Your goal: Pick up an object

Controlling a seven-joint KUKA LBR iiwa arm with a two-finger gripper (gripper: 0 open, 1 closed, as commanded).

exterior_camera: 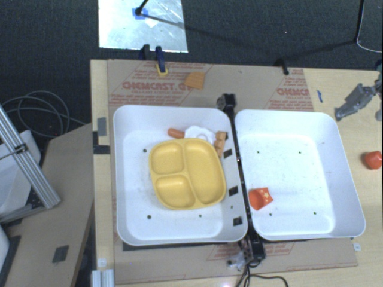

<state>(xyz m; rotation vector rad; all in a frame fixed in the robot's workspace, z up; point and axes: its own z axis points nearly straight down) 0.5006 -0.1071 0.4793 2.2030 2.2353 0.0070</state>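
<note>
Camera view shows a small orange-red block (260,198) lying in the right bin (335,160), while the end effector (354,103), grey and blurred at the right edge, hangs with an opening I cannot tell.

1. Locate the bench (102,232), a light wooden surface. A brown cardboard sheet (155,82) with red printing lies flat on it.
2. Note the two white bins on the cardboard, touching side by side: the left bin (128,178) and the right bin (341,178).
3. Find the small tan block (194,80) on the cardboard, just behind the left bin.
4. Find the small red object (373,159) on the bench surface, just beside the right bin's outer wall.
</note>
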